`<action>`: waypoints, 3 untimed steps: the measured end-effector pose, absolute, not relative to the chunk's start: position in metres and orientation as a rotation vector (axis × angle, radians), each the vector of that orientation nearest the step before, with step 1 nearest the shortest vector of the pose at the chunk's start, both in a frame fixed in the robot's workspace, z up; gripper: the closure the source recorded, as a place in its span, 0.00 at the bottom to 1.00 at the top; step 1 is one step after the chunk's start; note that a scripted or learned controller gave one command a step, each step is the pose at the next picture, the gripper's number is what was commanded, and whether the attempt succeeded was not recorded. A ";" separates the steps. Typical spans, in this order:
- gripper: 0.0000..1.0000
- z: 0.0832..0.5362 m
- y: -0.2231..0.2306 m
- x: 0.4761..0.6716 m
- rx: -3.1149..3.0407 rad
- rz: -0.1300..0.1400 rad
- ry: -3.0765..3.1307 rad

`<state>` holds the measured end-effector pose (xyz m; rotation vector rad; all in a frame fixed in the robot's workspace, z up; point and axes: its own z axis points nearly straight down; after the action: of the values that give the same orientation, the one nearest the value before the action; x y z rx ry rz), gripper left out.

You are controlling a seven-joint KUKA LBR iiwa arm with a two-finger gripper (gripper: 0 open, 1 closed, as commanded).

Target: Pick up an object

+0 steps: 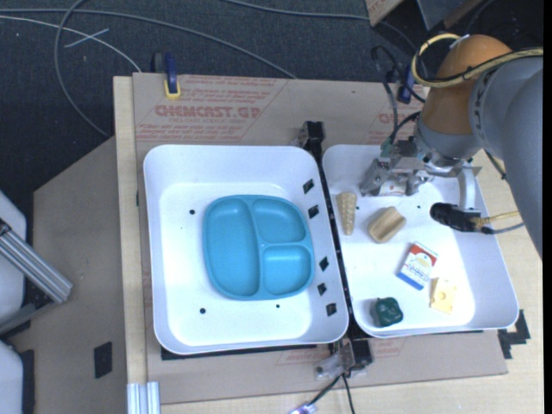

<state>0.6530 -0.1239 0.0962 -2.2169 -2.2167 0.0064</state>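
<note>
Right bin [496, 313], near to far: green object [386, 310], yellow cheese-like piece [444, 296], small box [417, 266], bread-like roll [386, 223], cone [347, 211].

End effector [395, 178] hovers at the bin's far end; open or closed: cannot tell.

Likely target is the roll, just nearer than the end effector, long axis diagonal, pointing far-right.

Risks: closing along that axis slips off; cone close to the bin wall could block a finger.

Left bin [164, 231] holds a blue divided plate [257, 246].

Blue divided plate [257, 246] in left bin [164, 231], pincer [395, 178] over right bin [492, 283], above bread roll [386, 224]
</note>
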 end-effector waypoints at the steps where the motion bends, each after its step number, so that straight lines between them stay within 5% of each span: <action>1: 1.00 0.112 -0.124 0.655 -2.221 -0.002 -2.221; 3: 1.00 0.229 -0.125 0.659 -2.224 -0.006 -2.227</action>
<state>0.6586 -0.1248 0.2292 -2.2241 -2.2266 -0.0061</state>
